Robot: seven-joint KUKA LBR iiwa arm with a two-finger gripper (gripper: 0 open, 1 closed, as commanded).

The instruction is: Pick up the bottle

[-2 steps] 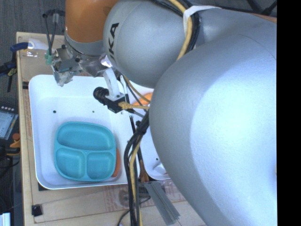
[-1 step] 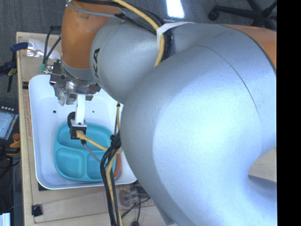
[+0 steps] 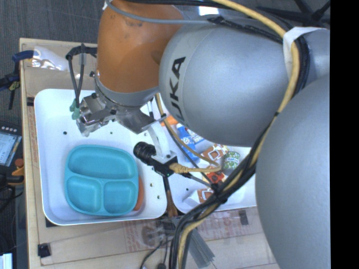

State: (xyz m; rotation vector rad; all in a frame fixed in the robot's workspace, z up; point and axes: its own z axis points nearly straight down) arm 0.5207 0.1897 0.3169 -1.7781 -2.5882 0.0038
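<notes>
1. Because the arm point(image 3: 235, 94) comes in from 3 o'clock and leans low over the bench, its grey shell and orange band cover most of the upper view and hide much of the right bin point(image 3: 188, 200).
2. Since the left bin point(image 3: 44, 150) lies toward 9 o'clock, out from under the arm, its floor is easy to read, and the wrist hangs above its upper part.
3. While a blue compartment tray point(image 3: 101, 178) lies flat in the left bin's lower half, toward 7 o'clock, it is no part of the task and stands well apart from the right bin's clutter.
4. Though the gripper point(image 3: 84, 115) sits at about 10 o'clock over bare bin floor just above the tray, nothing shows in it; whether it is spread or closed I cannot tell from this angle.
5. As for the bottle point(image 3: 187, 140), my best guess is the slim blue-and-white item lying slantwise in the right bin near the centre of the view, half under the arm, beside orange packets point(image 3: 216, 176) at 4 o'clock of it.
6. Given that gap, the gripper looks parked over the wrong bin, so the pick has yet to start and calls for a move toward 3 o'clock.
</notes>
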